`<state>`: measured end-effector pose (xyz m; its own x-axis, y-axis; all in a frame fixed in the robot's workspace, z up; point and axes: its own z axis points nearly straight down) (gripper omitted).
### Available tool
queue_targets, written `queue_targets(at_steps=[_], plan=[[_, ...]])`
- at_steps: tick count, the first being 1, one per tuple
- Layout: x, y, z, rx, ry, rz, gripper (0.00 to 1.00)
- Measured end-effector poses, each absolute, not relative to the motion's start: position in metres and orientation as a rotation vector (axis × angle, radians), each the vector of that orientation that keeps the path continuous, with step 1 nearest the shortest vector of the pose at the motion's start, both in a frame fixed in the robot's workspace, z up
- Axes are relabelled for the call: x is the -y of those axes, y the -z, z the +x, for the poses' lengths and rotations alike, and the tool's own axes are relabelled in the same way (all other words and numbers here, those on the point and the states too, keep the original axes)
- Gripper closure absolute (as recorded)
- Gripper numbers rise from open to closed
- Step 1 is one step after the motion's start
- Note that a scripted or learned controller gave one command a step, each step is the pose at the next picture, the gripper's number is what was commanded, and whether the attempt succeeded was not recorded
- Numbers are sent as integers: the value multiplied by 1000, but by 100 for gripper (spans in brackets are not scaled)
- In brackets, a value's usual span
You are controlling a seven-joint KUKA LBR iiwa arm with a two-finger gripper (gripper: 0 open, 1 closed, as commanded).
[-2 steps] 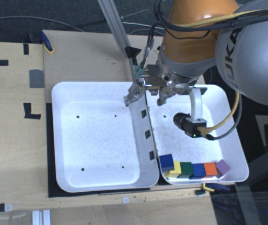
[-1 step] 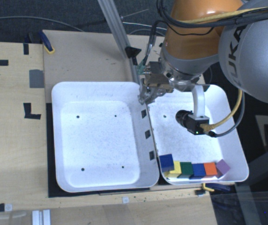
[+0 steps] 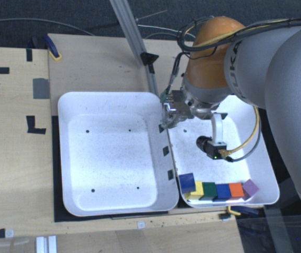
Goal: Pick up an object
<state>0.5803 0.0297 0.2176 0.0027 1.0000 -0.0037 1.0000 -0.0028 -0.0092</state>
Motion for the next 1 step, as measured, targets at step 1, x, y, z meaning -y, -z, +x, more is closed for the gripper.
queue_targets(at_steps=[1], plan=[[-3,-190,596,2219,-8,-2222,100]])
